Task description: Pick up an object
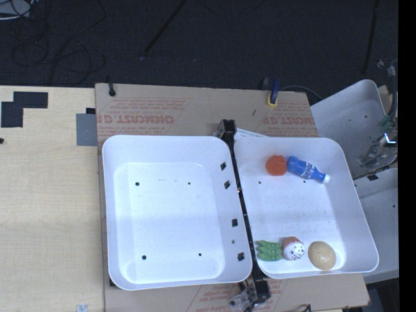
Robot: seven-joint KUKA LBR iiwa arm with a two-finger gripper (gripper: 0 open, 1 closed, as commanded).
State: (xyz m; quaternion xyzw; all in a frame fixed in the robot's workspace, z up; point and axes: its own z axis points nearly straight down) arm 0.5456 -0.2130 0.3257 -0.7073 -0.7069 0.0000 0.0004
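The right bin (344,207) holds several small objects. Near its far side lies an orange round piece (276,165), and a blue bottle (305,169) with a white cap lies right beside it, pointing right. Along the near wall sit a green leafy toy (267,250), a small white ball with red marks (293,249) and a tan egg-shaped object (322,255), all in a row and close together.
The left bin (123,207) sits beside the right one, and a black clip strip (235,194) joins them. Both rest on brown cardboard (195,112) over a wooden bench. A grey panel with cables (364,119) stands at the right.
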